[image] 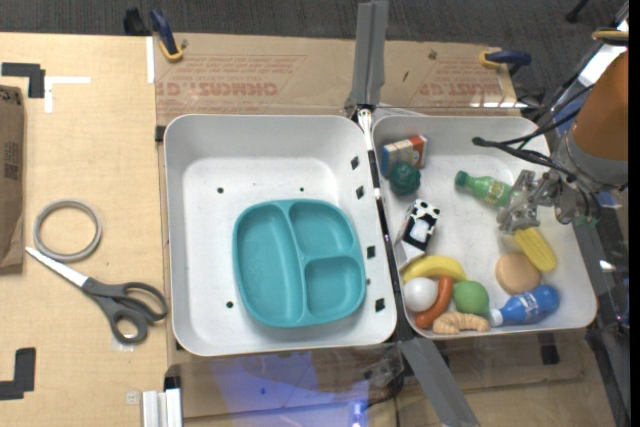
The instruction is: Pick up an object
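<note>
Pincer over right bin, above corn (finger state unclear).

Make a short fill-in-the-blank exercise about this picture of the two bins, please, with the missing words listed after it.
1. The teal tray lies in the ____ bin.
2. The green bottle lies in the ____ bin.
3. On the wooden bench, the scissors lie beside a roll of ____.
4. The pincer hangs just above the yellow ____, between the bottle and the bun.

Missing words: left; right; tape; corn
</note>
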{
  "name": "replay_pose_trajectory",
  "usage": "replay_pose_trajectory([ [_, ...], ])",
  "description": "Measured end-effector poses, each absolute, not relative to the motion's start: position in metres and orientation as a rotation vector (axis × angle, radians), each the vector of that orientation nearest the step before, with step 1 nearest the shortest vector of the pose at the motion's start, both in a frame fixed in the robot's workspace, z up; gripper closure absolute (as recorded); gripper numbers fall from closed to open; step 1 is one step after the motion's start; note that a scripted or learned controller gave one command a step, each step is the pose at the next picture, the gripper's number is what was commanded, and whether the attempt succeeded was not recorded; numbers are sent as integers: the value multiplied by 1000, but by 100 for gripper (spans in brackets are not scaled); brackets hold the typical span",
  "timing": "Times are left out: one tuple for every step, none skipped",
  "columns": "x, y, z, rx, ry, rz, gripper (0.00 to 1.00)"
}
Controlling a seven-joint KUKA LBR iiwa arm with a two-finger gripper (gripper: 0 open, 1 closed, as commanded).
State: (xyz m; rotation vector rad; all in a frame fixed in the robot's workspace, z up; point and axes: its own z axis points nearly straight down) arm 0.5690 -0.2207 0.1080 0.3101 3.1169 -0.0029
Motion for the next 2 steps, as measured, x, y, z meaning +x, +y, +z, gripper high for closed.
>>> replay_pose_trajectory([
  [569,-220,108,310,3117,-3,0],
  [548,-221,97,377,3109,0,0],
])
